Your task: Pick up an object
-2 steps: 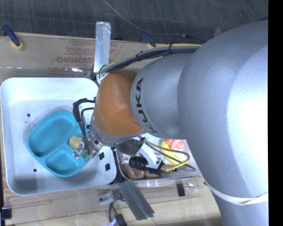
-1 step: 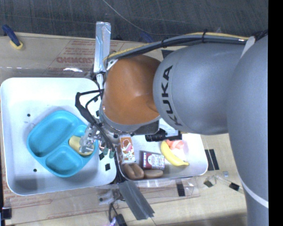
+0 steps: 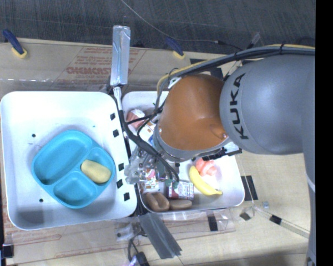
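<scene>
The gripper point(image 3: 147, 170) sits low in the right bin point(image 3: 236, 195); a brown object point(image 3: 157, 201), perhaps a sausage, lies at its 6 o'clock, long axis 3-to-9. Jaw state cannot be told.

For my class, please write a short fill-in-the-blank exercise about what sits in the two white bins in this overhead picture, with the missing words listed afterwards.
1. The divided plate in the left bin is coloured ____.
2. A yellowish potato-like lump lies in one ____ of that plate.
3. In the right bin, the curved yellow fruit is a ____.
4. The arm carries an ____ band above the wrist.

Missing words: blue; compartment; banana; orange
</scene>
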Robot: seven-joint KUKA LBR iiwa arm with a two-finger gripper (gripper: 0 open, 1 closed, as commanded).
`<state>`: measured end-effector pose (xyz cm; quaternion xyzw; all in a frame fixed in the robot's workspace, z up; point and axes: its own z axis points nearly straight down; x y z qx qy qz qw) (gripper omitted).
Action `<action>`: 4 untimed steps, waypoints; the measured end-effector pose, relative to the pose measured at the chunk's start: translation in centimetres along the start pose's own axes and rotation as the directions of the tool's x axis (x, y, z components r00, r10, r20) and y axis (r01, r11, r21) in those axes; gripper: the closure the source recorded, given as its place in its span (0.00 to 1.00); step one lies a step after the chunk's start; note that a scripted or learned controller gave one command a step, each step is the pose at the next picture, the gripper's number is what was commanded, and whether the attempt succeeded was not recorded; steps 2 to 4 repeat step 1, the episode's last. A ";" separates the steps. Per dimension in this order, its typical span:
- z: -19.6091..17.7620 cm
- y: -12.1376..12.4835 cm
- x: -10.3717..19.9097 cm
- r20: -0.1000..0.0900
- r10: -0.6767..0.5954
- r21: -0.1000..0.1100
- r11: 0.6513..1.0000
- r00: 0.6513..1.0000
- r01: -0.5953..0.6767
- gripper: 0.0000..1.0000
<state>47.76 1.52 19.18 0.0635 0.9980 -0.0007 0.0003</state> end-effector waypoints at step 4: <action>-4.9 -1.9 -2.6 0.006 -0.429 0.000 0.903 0.903 0.429 1.00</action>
